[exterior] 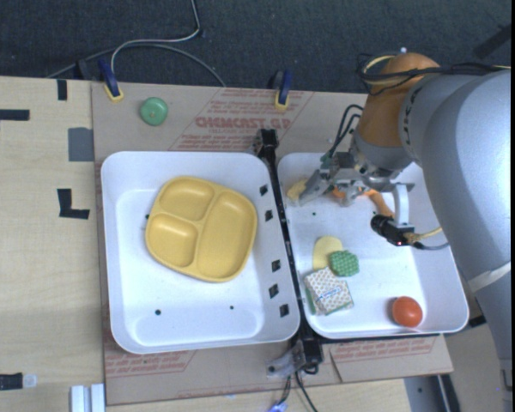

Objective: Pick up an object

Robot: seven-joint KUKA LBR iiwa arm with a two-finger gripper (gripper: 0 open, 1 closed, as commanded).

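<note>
Right now my gripper [322, 183] is down at the far left corner of the right bin [438, 269], close to the divider between the two bins. Whether it is apart or together, I cannot tell from up here; the metal parts blur into one another. Something pale yellow [297, 187] peeks out just beside the tip, on its left, against the bin wall, and I cannot say if I am touching it. An orange piece [375, 199] lies just to the right of the tool, under my wrist.

Nearer the front of the same bin, well clear of the tool, sits a little cluster: a pale yellow round piece [326, 248], a green knobbly thing [344, 263] touching it, and a small patterned box [330, 293] just below them. An orange ball [406, 312] rests alone in the front right corner.

Over in the left bin [124, 256], a yellow divided plate [201, 227] lies flat, far from me. Beyond the bins, a green ball [154, 111] sits on the cardboard sheet [232, 123].
</note>
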